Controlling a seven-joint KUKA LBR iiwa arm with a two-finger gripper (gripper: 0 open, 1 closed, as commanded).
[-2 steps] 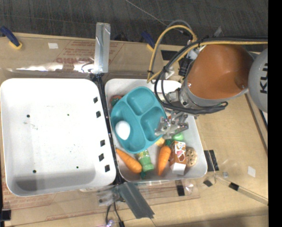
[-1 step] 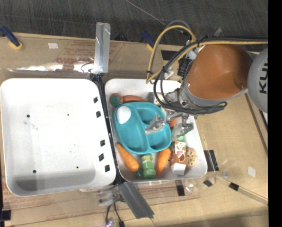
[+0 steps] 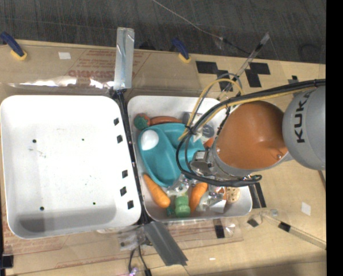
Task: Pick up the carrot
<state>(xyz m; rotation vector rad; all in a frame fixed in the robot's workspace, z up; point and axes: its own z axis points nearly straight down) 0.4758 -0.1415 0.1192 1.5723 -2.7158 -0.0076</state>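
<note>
In the right bin (image 3: 160,103), an orange carrot-like piece (image 3: 156,191) lies slanted near the front left corner. A second orange piece (image 3: 198,194) sits just right of a green block (image 3: 182,205). Along the back wall lies a longer orange-red piece (image 3: 163,121) with a green end (image 3: 141,121). My gripper (image 3: 209,190) reaches down into the front right part of this bin, under the orange wrist band (image 3: 251,142). It is right beside the second orange piece, and the wrist and cables hide most of it.
A large teal object (image 3: 168,154) with a pale blue round patch fills the middle of the right bin. Small items, one a tan spotted piece (image 3: 233,195), crowd the front right corner. The left bin (image 3: 56,165) stands beside it. Black and yellow cables (image 3: 217,96) loop over the back.
</note>
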